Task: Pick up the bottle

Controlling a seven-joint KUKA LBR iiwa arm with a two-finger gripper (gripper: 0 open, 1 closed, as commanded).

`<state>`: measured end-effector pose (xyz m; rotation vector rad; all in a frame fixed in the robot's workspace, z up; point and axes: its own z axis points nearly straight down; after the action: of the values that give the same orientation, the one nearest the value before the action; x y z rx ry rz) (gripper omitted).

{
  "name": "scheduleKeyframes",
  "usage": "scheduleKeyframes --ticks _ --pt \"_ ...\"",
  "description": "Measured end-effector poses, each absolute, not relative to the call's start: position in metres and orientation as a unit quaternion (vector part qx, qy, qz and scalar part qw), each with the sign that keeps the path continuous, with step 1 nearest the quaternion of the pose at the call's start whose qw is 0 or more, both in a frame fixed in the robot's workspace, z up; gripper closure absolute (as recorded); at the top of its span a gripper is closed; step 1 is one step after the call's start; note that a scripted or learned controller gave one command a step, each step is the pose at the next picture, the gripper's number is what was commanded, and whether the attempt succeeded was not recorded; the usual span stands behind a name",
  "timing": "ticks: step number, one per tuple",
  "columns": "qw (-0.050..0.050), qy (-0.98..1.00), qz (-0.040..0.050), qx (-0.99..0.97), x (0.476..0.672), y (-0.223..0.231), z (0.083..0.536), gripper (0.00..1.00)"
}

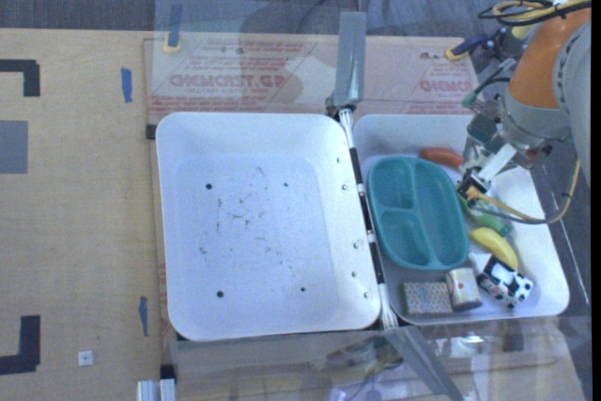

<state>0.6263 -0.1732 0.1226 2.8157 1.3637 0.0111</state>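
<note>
The gripper (pixel 476 182) hung just right of the teal tray (pixel 416 211) in the right bin (pixel 554 282); how it stood I could not tell. No bottle could be picked out for certain among the small items beside the tray.

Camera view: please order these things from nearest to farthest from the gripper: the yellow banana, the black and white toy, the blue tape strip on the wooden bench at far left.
From the gripper, in the right bin:
1. Yellow banana, just below it, in the same bin.
2. Black and white toy, at that bin's lower right corner.
3. Blue tape strip, far left on the wooden bench.
</note>
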Motion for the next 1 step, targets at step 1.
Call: scheduleKeyframes --ticks 1 --pt "0.006 0.436 0.0032 0.9 0.6263 -0.1728 0.1225 0.0"
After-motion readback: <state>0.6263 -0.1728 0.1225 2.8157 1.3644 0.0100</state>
